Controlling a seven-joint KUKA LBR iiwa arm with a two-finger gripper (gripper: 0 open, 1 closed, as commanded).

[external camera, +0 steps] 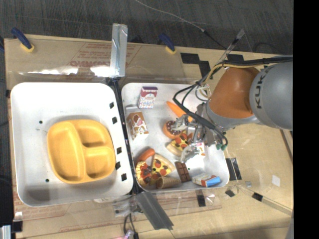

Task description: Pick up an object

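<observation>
Your gripper (192, 142) sits low over the toy pizza slice (178, 143) (whether it grips anything, you cannot tell), so lift slowly and straight.

Partial "KU" lettering on grey arm (271, 96), faint, seemingly mirrored red print on cardboard (89, 54)

Pincer (192, 142) low among toy food in right bin (219, 161); yellow tray (79, 150) left.
</observation>
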